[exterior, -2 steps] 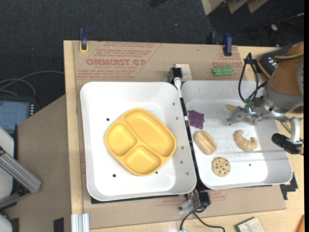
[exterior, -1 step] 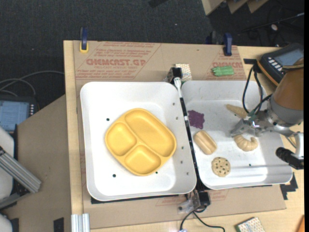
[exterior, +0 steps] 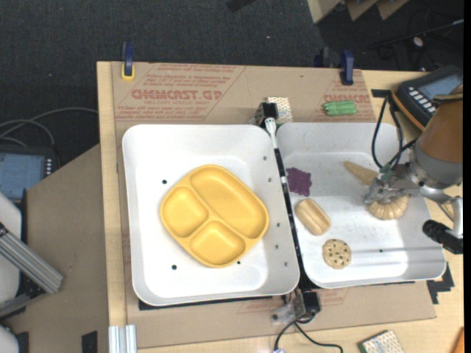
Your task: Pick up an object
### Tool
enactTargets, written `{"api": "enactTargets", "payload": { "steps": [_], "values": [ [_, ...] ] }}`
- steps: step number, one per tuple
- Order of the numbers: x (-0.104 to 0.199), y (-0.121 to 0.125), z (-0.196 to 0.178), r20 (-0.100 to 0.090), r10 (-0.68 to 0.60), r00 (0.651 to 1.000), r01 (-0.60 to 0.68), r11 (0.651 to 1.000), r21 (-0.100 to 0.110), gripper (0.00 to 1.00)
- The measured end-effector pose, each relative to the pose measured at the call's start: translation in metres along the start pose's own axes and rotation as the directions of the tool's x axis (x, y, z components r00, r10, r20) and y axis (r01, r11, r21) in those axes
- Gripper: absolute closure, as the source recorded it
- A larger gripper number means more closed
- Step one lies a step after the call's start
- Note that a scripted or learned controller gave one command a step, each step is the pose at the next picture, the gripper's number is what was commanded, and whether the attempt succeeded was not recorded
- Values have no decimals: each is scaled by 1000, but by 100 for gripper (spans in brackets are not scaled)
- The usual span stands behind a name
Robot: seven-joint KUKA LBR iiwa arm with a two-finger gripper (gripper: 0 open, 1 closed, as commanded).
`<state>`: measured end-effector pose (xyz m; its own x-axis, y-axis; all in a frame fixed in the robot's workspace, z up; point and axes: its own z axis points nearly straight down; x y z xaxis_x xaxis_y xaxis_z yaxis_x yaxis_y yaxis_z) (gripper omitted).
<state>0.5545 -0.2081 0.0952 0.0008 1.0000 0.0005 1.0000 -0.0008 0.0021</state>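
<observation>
The bench (exterior: 184, 87) is topped with a brown sheet printed with red lettering, held along its far edge by a yellow-tipped clamp (exterior: 129, 63) at the left and a blue clamp (exterior: 346, 66) at the right. Two shallow white bins rest on it side by side, touching along their inner edges: the left bin (exterior: 143, 219) and the right bin (exterior: 331, 142). A small green object (exterior: 339, 108) lies on the sheet just beyond the right bin's far rim. A black-and-white fixture (exterior: 271, 112) sits at the far end of the seam between the bins.
</observation>
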Motion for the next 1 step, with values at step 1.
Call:
{"api": "enactTargets", "payload": {
  "steps": [1],
  "values": [
    [27, 98, -123, 6, -9, 1000, 9, 1000, -19, 100]
  ]
}}
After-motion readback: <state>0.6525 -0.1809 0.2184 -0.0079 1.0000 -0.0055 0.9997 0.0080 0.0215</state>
